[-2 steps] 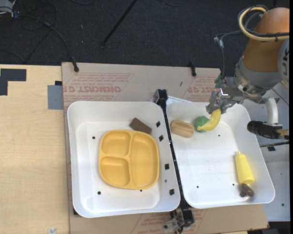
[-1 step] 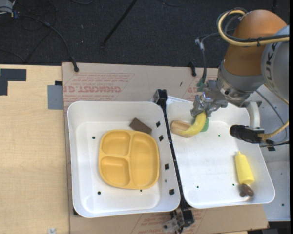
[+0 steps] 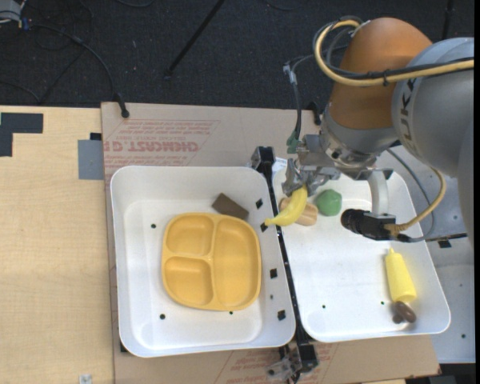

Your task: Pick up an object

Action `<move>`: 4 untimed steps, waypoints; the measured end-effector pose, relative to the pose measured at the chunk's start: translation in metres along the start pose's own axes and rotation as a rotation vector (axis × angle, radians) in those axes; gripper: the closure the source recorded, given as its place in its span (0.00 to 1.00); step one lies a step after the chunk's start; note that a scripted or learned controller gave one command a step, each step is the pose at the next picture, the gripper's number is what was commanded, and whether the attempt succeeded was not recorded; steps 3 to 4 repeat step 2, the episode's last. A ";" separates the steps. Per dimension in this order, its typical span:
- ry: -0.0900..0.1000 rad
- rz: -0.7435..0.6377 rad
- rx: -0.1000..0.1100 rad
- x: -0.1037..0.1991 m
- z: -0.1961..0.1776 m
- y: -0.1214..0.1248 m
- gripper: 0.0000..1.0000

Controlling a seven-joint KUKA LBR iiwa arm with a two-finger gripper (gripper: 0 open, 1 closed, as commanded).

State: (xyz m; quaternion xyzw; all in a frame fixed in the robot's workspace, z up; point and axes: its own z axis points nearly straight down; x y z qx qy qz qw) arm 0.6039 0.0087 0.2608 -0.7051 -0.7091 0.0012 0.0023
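Observation:
A yellow banana hangs tilted at the left edge of the right bin, its lower tip over the divider between the bins. Its upper end sits between the fingers of my gripper, which is shut on it. Just right of the banana lie a green round object and a small tan piece. A yellow bottle with a brown cap lies near the right bin's right wall.
The left bin holds a yellow divided plate and a brown block behind it. The arm's grey and orange body hangs over the right bin's far side. Bare bin floor shows at the right bin's front.

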 end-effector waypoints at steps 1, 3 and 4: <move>-0.001 0.001 0.002 0.047 0.026 0.000 1.00; -0.001 0.001 0.002 0.090 0.036 -0.001 1.00; -0.001 0.001 0.002 0.090 0.036 -0.001 1.00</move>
